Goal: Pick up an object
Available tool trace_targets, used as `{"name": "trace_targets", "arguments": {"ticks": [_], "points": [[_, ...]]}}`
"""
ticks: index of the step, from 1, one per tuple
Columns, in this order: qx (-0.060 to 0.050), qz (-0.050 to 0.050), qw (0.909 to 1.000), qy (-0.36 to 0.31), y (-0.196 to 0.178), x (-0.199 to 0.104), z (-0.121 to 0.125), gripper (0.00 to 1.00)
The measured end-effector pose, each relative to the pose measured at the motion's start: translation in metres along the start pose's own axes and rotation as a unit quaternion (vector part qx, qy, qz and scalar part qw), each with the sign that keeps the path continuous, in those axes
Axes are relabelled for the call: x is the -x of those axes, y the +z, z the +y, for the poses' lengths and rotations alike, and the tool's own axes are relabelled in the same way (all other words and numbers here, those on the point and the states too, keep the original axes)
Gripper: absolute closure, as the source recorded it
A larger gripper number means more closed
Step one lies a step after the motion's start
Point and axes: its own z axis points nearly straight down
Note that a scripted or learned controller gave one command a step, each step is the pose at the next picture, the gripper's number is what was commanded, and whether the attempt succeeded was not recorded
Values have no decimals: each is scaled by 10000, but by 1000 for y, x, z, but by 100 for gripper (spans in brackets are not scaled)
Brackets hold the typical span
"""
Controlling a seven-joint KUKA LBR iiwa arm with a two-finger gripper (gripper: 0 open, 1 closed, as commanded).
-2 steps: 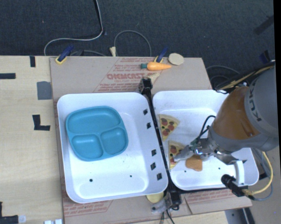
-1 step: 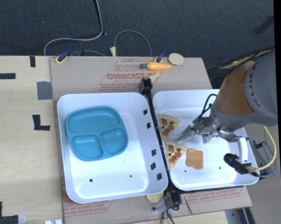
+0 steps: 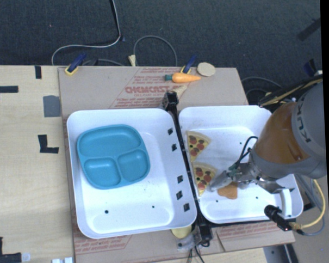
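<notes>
Two toy pizza slices lie in the right bin (image 3: 223, 116), one (image 3: 197, 143) near the divider and a second (image 3: 202, 175) just below it. A small orange-brown piece (image 3: 228, 192) rests on the bin floor to the right of the lower slice. My gripper (image 3: 223, 181) is low in the right bin, its tip between the lower slice and the orange-brown piece. The arm's orange band (image 3: 279, 137) rises behind it and hides part of the bin's right side.
A blue divided plate (image 3: 113, 156) lies in the left bin (image 3: 92, 213). A toy carrot (image 3: 184, 77) and a tan disc (image 3: 206, 69) sit on the cardboard behind the bins. Cables run along the back.
</notes>
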Motion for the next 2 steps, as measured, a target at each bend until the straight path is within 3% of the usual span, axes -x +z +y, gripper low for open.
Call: {"name": "trace_targets", "arguments": {"ticks": [1,2], "points": [[4,-14,10000,-2,-12,1,2,100],[-14,16,10000,-39,-103,-66,0,100]]}}
